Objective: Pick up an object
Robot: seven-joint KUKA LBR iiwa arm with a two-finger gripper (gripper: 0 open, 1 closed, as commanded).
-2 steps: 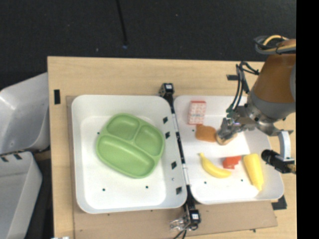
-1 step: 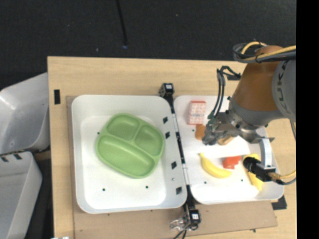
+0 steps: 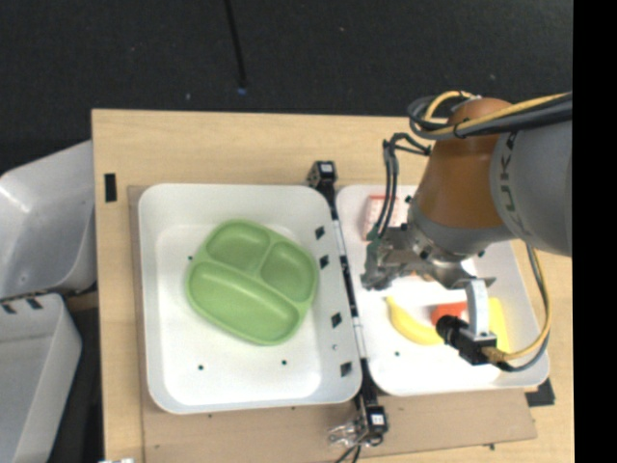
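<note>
Banana [image 3: 413, 325] at your gripper's [image 3: 386, 268] five o'clock may get missed or knocked; finger state I cannot tell.

The table [image 3: 241, 148] is pale wood-coloured, set against a black floor. Both bins are white — the left bin [image 3: 164, 355] carries a light green divided plate [image 3: 253, 280], plain and unpatterned. In the right bin [image 3: 405, 374] lie a yellow banana [image 3: 413, 326], a small orange-red thing [image 3: 446, 313] and, toward the far edge, a white item with red marking [image 3: 374, 215]. The arm [image 3: 501, 191] is grey with an orange band — black and yellow cables loop over it.
</note>
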